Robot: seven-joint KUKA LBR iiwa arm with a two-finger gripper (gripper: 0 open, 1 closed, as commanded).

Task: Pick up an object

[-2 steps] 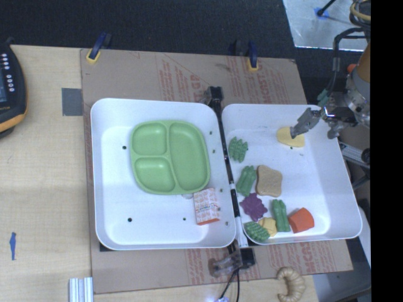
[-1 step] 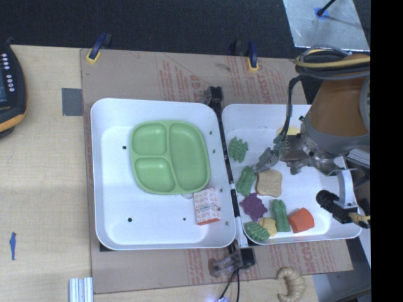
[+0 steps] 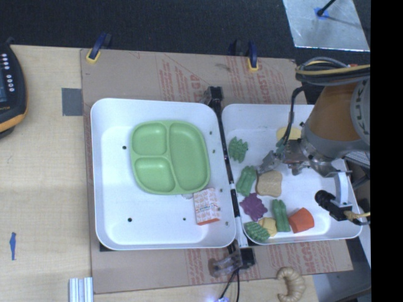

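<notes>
arm [image 3: 337, 115]: 1, grey with an orange band, reaching in from the right over the right bin
gripper [image 3: 272, 160]: low in the right bin's middle, just above the tan bread slice; whether it is wide or narrow i cannot tell, too small and dark; nothing visibly held
bins: 2, white and shallow, side by side on brown cardboard on the desk [image 3: 44, 187]
left bin [image 3: 110, 225]: 1 green divided plate [image 3: 170, 156] with 3 compartments, upper middle; 1 small red-and-white packet [image 3: 206, 206] just below the plate's lower right corner, near the bin's right wall
right bin [image 3: 252, 115]: toy items clustered in its left and lower part
green pieces: 4 — 1 leafy piece [image 3: 237, 148] near the top left, 1 long one [image 3: 246, 180] touching the bread's left side, 1 long one [image 3: 279, 214] beside the orange piece, 1 rounded striped one [image 3: 256, 231] at the bottom left corner
bread slice [image 3: 269, 184]: 1, tan, mid bin, just under the gripper
purple piece [image 3: 253, 205]: 1, below the bread
orange-red piece [image 3: 301, 219]: 1, bottom of the bin
yellow pieces: 2 — 1 small one [image 3: 269, 224] between the striped green and the long green, 1 [image 3: 288, 133] partly hidden behind the arm's cable
clamps: 2 at the cardboard's top edge, 1 yellow [image 3: 96, 49], 1 blue and yellow [image 3: 252, 56]
handheld pendant [image 3: 9, 87]: 1, at the desk's left edge
</notes>
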